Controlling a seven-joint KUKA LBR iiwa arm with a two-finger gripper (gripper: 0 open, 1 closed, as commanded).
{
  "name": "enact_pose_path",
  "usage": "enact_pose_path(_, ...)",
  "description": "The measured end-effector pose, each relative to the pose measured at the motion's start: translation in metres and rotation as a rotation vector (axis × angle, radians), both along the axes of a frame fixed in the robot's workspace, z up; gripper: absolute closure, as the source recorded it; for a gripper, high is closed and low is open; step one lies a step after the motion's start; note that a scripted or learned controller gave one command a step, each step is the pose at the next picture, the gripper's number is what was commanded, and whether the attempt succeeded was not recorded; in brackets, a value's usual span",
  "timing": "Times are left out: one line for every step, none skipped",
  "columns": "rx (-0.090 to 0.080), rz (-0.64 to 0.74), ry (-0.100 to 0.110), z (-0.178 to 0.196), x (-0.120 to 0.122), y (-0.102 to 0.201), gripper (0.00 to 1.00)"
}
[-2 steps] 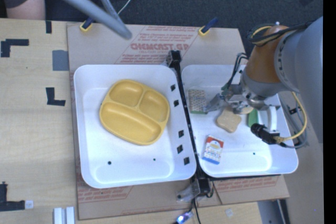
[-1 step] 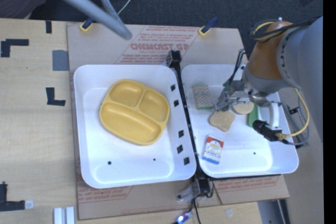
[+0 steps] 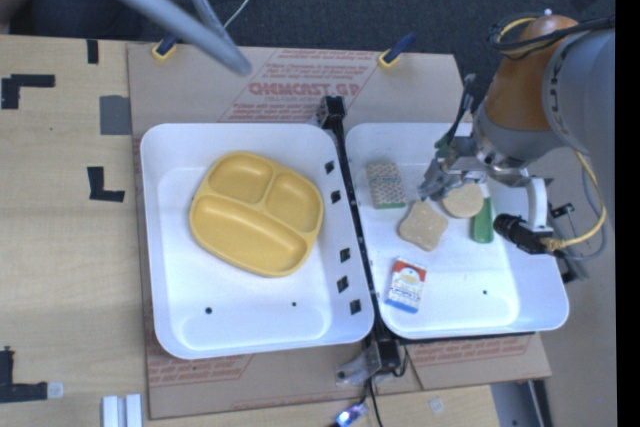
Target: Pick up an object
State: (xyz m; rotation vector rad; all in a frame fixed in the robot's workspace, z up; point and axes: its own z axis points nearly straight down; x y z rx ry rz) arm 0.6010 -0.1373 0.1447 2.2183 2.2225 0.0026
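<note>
End effector point(image 3: 447, 173) is low over the far part of the right bin point(image 3: 520, 310); can't tell if it's gripping anything. Nearest candidates: tan block point(image 3: 423, 226) just near-left of it, round beige piece point(image 3: 463, 201) and green item point(image 3: 483, 220) just beside. Pick one, centre over it, descend straight, avoid nudging neighbours. Yellow tray point(image 3: 257, 212) sits in left bin point(image 3: 165, 245); skip it.

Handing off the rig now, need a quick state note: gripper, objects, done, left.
Gripper: low in the right bin, near its back edge; finger state unclear.
Right bin: grey sponge, tan block, round tan piece and green item by the gripper, small box in front.
Left bin: yellow tray.
Done: nothing seen lifted.
Left: grasp and raise one object.
</note>
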Motion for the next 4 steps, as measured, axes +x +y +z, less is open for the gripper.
enact_pose_path(0.0,0.0,0.0,0.043,0.004,0.004,1.0)
enact_pose_path(0.0,0.0,0.0,0.091,-0.005,0.005,1.0)
enact_pose_path(0.001,0.003,0.004,0.095,-0.014,0.05,1.0)
enact_pose_path(0.0,0.003,0.005,0.081,-0.021,0.098,1.0)
